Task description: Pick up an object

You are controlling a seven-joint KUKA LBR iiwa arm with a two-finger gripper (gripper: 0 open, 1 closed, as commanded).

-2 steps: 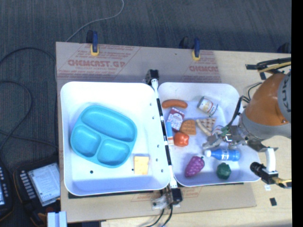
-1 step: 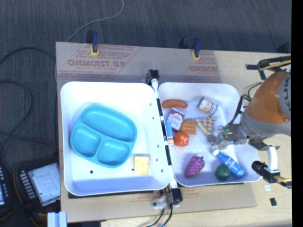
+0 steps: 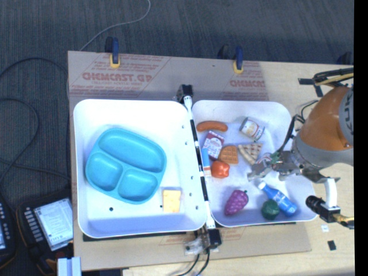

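Camera view shows the gripper [image 3: 265, 167] low in the right bin [image 3: 282, 111], its fingers spread with nothing between them, just beside the waffle piece [image 3: 250, 152] and above the blue bottle [image 3: 280, 199]. Come straight down over one toy, then squeeze gently so it does not slip away.

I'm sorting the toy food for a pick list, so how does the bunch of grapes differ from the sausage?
The grapes are purple and bumpy; the sausage is orange-brown and smooth. The grapes form a plump tapering cluster, the sausage a slim rod lying crosswise. The grapes sit near the front of the right bin, beside the blue bottle; the sausage lies near the back. Both rest free in that bin.
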